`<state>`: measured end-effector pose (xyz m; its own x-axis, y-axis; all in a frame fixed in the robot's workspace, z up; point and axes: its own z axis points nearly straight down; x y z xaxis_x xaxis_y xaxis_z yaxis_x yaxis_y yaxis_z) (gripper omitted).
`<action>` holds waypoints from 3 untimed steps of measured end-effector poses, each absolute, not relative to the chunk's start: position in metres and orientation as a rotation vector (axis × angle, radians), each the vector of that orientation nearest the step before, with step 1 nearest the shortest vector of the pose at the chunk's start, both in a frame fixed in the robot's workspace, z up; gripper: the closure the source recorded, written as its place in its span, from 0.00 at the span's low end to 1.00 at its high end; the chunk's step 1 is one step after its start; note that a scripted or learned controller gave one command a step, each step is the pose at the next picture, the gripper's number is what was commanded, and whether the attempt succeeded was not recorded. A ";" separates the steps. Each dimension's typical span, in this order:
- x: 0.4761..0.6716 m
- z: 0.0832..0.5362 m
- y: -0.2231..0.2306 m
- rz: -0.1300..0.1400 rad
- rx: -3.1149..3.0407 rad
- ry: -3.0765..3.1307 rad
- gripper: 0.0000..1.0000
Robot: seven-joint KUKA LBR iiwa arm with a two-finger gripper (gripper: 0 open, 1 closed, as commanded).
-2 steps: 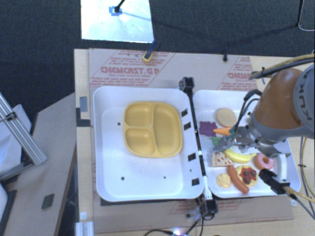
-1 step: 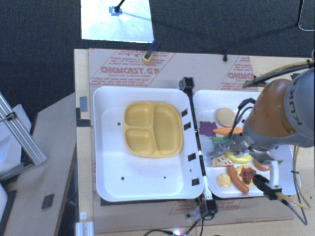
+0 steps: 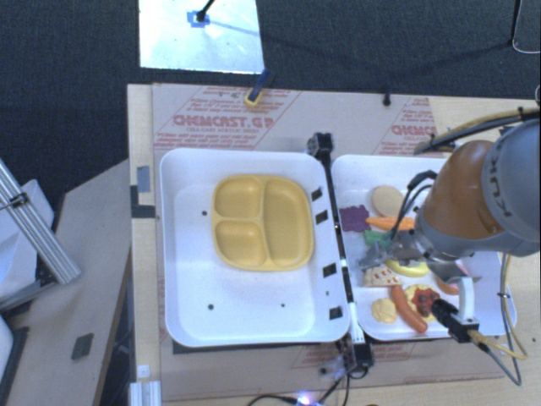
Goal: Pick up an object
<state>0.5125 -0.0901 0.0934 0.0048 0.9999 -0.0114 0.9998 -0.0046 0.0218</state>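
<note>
Grey arm with orange band leans over the right shallow white bin [image 3: 499, 315], pincer [image 3: 382, 256] low among piled toy food: purple grape cluster [image 3: 353, 219], orange carrot [image 3: 390, 223], yellow banana piece [image 3: 407, 269], red sausage [image 3: 408, 309]. Pincer state: cannot tell, wrist blocks it. Likely going for the banana. Yellow three-compartment plastic plate [image 3: 263, 222] sits in the left white bin [image 3: 182, 303] on the desk [image 3: 279, 117].

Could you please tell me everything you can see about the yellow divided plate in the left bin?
The yellow plate looks like matte plastic, a rounded rectangle with three compartments: two smaller ones on the view's left, one long one on the right. It lies flat, slightly rotated, upper-middle on the left bin's white floor. The compartments hold nothing, and it touches just the bin floor.
</note>
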 end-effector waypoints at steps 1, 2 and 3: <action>0.515 0.105 -0.090 0.021 2.202 2.198 1.00; 0.514 0.168 -0.094 0.006 2.213 2.221 1.00; 0.516 0.222 -0.094 0.007 2.212 2.222 1.00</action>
